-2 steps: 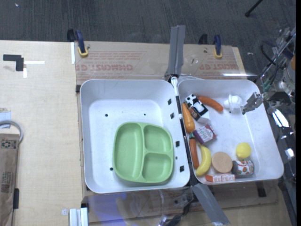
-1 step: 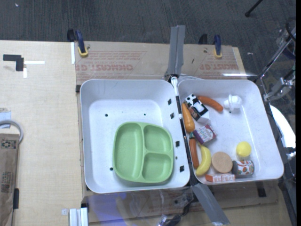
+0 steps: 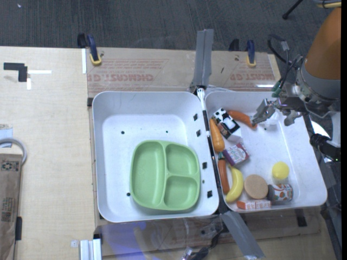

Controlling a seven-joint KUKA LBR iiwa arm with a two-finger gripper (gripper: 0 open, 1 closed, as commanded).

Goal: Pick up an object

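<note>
Altogether two white bins sit side by side on the bench. Left bin holds one thing: a green divided plate with three compartments, lying flat toward its near right part. Right bin holds the clutter, mostly along its left wall and near edge. I count one black-and-white toy at the far left, two orange carrot-like pieces, one just right of the toy and another lying along the left wall, one purple-wrapped packet near the middle, one red-orange sausage shape beside one banana, one round tan disc, one yellow ball-like piece, one small can at the near right, and one flat red-and-white box against the near edge.

The gripper hangs over the far part of the right bin, to the right of the first carrot piece, with the orange band of the arm above it at the far right. Its fingers stand apart, with nothing between them.
</note>
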